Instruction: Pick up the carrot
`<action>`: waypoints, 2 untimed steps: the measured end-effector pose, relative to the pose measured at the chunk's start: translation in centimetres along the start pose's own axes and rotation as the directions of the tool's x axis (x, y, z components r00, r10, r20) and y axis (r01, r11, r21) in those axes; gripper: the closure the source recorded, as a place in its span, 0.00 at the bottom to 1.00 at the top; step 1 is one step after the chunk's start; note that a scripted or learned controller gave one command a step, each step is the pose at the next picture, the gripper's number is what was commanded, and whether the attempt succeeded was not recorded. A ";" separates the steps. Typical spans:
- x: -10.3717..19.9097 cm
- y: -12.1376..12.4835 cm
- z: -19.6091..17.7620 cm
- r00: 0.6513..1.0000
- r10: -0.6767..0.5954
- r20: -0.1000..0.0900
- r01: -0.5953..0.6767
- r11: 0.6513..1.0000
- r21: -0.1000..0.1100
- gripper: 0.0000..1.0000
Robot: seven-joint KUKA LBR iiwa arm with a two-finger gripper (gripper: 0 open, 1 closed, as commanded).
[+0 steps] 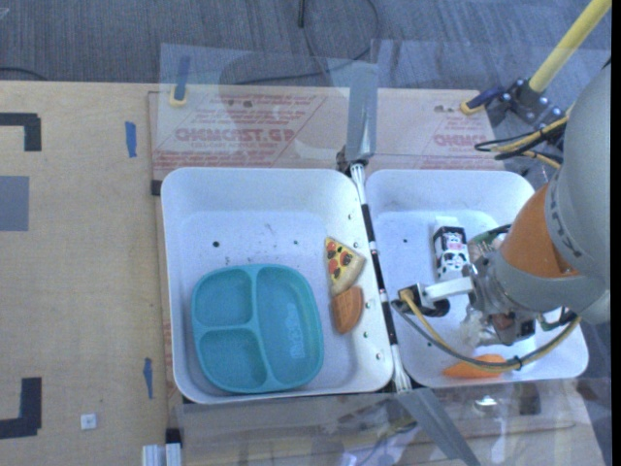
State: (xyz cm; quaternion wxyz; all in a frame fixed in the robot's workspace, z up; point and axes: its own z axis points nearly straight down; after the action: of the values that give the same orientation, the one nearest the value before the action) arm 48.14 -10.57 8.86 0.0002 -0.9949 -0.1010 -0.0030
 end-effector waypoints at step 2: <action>-0.2 -0.4 -6.3 0.943 -0.332 0.007 0.332 0.943 0.004 1.00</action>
State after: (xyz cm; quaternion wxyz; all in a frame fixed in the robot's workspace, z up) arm 47.86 -10.25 15.13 0.0008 -0.9636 -0.2672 0.0010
